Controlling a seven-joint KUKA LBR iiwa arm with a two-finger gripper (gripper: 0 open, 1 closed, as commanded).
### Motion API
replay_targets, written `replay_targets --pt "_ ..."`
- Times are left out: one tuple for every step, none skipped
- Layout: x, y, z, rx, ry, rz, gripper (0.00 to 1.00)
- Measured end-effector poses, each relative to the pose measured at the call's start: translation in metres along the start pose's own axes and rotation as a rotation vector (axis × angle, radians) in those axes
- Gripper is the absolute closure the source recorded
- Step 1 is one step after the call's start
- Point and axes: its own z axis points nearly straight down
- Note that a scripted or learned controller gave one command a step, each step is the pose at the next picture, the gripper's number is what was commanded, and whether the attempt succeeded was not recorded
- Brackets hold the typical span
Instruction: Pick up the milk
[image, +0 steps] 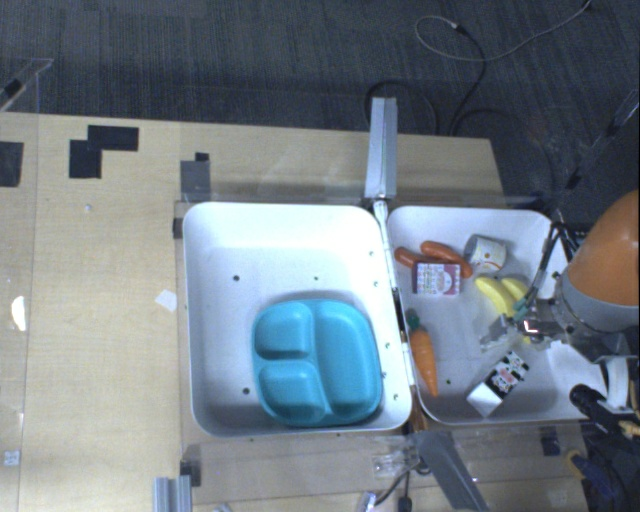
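Reaching in from the right, the grey arm (600, 300) hangs over the right bin (455, 408), orange band uppermost, wrist pointing down and leftward. Nearest the camera lies the milk (501, 382) (a small black-and-white carton, tipped on its side) on the bin floor, just below the gripper (512, 328), apart from it. The gripper's state cannot be told. A carrot (424, 361) lies by the divider. Farther back sit a banana (500, 293), a pink box (437, 278) and a sausage (440, 252). The left bin (215, 300) holds a blue tray (318, 362).

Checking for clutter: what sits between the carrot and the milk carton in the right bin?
Camera view: bare white bin floor lies between the carrot and the milk carton; nothing else sits there.
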Motion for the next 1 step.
replay_targets --pt "0.0635 -0.0024 0.0304 -0.019 -0.001 0.569 0.0"
